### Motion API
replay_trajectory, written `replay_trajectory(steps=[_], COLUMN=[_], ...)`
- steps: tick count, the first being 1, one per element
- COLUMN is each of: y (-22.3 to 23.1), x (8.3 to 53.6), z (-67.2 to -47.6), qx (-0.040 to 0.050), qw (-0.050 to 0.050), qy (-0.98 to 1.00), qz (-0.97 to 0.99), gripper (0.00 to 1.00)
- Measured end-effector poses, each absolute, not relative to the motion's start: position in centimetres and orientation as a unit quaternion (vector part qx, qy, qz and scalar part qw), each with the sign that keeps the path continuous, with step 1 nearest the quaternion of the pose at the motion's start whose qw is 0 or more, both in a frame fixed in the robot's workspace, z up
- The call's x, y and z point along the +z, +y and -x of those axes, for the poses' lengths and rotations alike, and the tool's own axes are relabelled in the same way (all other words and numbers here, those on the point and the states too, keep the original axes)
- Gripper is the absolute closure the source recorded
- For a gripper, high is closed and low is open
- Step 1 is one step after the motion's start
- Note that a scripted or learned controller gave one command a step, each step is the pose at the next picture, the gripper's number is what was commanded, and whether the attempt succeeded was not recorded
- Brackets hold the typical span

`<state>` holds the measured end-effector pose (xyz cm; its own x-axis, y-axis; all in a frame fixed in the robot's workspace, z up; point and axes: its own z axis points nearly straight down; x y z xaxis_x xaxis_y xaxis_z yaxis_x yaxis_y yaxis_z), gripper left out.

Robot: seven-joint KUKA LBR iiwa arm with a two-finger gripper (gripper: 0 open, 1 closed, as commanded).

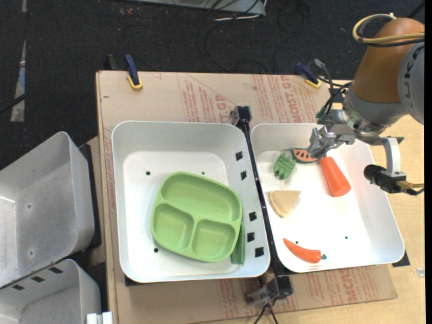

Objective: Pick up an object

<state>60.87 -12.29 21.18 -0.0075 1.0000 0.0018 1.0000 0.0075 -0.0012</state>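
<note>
The right bin [378, 231] holds several toy foods. A watermelon slice [303, 156] lies near its back left, with a green leafy toy [284, 165] just in front of it. An orange carrot-like piece [335, 176] lies to the right of them. A beige wedge [285, 202] sits mid-bin, and a red chili pepper [304, 250] lies near the front. My gripper [322, 145] is low over the back of the right bin, between the watermelon slice and the top end of the orange piece, close to both.
The left bin [135, 147] holds a green divided plate [197, 216]. A black divider [253, 181] runs between the bins. Spare white bins [40, 201] stand off the bench at the left. Clamps [133, 71] grip the board's back edge.
</note>
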Motion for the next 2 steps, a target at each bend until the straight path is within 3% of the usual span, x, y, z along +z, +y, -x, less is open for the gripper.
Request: replay_trajectory(steps=[2], y=[-1.2], x=[23.5], z=[-62.2], qx=[-0.0015], qw=[0.000], qy=[-0.710], qz=[0.704], gripper=[1.00])
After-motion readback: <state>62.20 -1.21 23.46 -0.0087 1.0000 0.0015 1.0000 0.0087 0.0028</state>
